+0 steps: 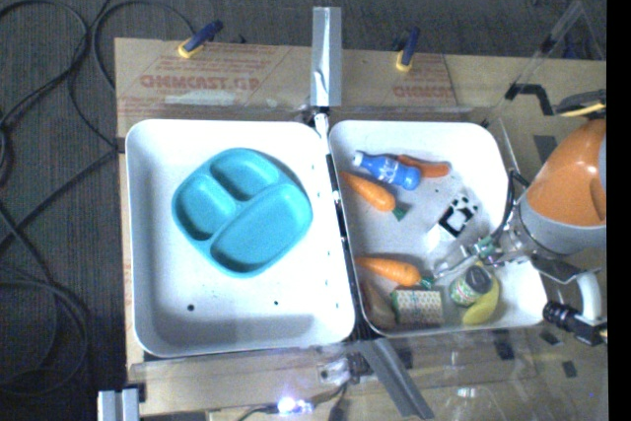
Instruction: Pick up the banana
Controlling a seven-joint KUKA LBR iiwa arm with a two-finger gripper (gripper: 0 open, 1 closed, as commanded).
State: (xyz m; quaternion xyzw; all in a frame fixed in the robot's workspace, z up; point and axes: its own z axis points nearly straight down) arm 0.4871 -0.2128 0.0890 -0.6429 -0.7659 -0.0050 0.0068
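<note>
The gripper (471, 256) hangs low in the lower right of the frame, over the lower right corner of the right bin (490, 141). Its metal parts blur together with what lies under them, so I cannot tell whether it is apart or together, and nothing can be seen clamped in it. Behind it, the grey arm with its orange band (577, 177) comes in from the right edge.

The banana (485, 306) lies just below and right of the gripper, against the bin's lower right corner, a short yellow curve. Touching its upper left side is a small round can (471, 282) with a dark top, almost under the gripper. To the left along the bin's lower wall sit a greenish box (415, 304) and an orange carrot (391, 269). A black and white tag (457, 213) lies in the middle of the bin. Toward the upper left of that bin are a second carrot (368, 190), a blue bottle (387, 170) and a small orange-red piece (431, 169) beside it.

The left bin (158, 301) holds a blue divided plate (243, 210), well apart from the gripper.
</note>
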